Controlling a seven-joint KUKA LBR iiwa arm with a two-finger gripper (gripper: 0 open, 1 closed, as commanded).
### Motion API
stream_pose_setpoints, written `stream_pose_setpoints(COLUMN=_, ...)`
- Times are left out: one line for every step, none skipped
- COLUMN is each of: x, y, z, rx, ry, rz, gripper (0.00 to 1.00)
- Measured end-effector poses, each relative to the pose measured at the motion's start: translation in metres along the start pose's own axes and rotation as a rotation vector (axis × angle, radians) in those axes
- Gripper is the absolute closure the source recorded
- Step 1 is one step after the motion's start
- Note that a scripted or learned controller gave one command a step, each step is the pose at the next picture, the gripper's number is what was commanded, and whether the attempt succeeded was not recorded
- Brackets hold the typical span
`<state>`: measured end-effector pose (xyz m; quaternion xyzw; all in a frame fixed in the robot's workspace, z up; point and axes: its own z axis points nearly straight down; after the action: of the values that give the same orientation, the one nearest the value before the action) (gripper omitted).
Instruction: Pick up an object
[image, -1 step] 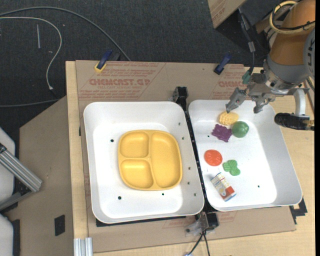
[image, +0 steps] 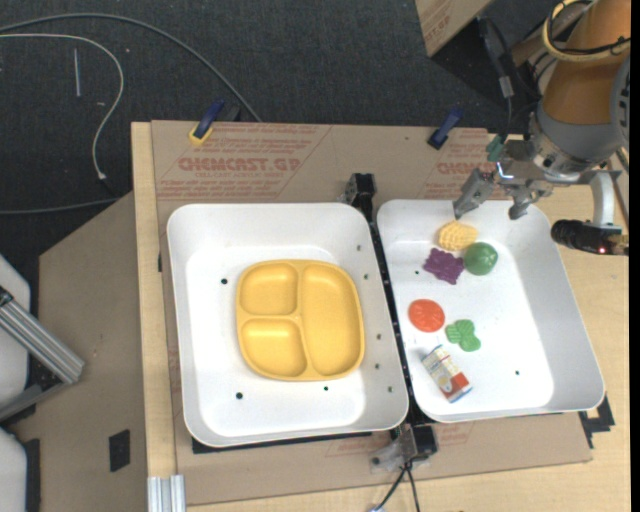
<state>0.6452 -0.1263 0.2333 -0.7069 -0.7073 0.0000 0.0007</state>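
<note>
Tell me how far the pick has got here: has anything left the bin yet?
Nothing has been lifted. The gripper hangs open over the far end of the right bin, with nothing between its fingers. The yellow piece, green ball, purple piece, red disc, green cluster and small carton all lie in that bin. Descent, grasp and lift all remain.

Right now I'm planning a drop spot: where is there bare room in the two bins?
Left bin: only a bare margin around the yellow divided plate. Right bin: open floor along its right side and near corner. Crowded: its far left, with corn, green ball, purple piece, red disc, green piece, small carton.
</note>
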Motion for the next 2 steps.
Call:
stream_pose_setpoints(x=0.005, y=-0.007, z=0.046, rx=0.004, ry=0.001, rz=0.001, gripper=0.00)
stream_pose_setpoints(x=0.008, y=-0.007, z=0.087, rx=0.004, ry=0.000, rz=0.000, gripper=0.00)
